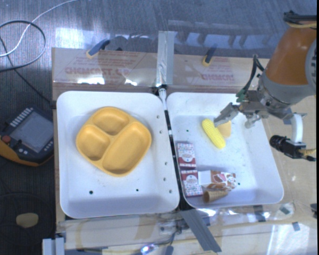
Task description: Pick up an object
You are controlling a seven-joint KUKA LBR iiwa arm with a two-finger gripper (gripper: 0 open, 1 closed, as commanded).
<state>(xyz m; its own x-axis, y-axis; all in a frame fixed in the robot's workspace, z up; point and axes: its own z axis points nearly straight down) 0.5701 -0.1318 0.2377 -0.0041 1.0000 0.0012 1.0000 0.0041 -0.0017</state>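
Note:
In the right bin (266,158), a yellow corn cob (213,133) lies near the middle. A small pale yellow wedge (225,130) rests against its right side. My gripper (237,118) hangs over the bin's upper right part, just above and right of the wedge. It is open: the left finger points down toward the wedge and the right finger stands apart from it. Nothing is between them. A red and white carton (186,154) lies along the bin's left wall, with a second one (191,181) below it. A brown cone snack (219,188) lies at the bottom.
The left bin (69,195) holds a yellow divided plate (114,139). A taped ridge (169,142) separates the two bins. The arm's orange band (293,54) and a black fitting (285,144) stand over the right bin's right rim. A teach pendant (22,137) lies on the floor at the left.

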